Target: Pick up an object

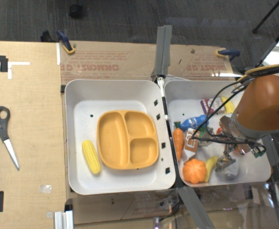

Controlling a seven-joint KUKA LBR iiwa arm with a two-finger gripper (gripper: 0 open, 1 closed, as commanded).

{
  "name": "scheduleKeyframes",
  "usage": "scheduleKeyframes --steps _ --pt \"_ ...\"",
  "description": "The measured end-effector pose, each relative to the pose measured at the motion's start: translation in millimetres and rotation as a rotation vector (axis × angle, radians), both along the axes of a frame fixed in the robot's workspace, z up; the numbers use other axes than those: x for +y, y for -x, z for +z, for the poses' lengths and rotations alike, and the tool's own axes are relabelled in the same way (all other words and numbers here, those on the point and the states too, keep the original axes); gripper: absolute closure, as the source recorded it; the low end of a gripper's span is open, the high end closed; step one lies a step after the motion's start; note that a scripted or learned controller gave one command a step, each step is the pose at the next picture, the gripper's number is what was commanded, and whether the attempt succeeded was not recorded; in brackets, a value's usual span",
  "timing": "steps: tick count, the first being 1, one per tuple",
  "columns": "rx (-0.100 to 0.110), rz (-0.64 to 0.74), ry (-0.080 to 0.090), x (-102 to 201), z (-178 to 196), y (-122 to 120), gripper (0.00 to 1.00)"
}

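My gripper [226,160] hangs low in the near right part of the right bin [187,93], under the arm's orange band [264,103]. It is just above a small grey object [231,171] and close to a yellow banana-like piece [211,166]. To its left lie a round orange fruit [194,171], an upright-lying carrot [178,142] and a blue bottle [193,123]. More small packets sit farther back, partly hidden by the arm and its cables.
The left bin [77,128] holds a yellow divided plate [128,139] and a corn cob [91,156]. Scissors [5,135] lie on the wooden bench at far left. A grey bar [162,51] runs back from between the bins.
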State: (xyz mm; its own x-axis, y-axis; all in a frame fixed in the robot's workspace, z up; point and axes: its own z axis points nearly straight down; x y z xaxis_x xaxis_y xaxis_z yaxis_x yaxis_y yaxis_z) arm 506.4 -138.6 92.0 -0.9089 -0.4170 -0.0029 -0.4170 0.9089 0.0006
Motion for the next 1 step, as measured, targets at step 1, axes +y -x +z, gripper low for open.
scheduleKeyframes --steps 1 --pt "-0.003 -0.087 0.016 21.4 1.6 4.6 0.0"
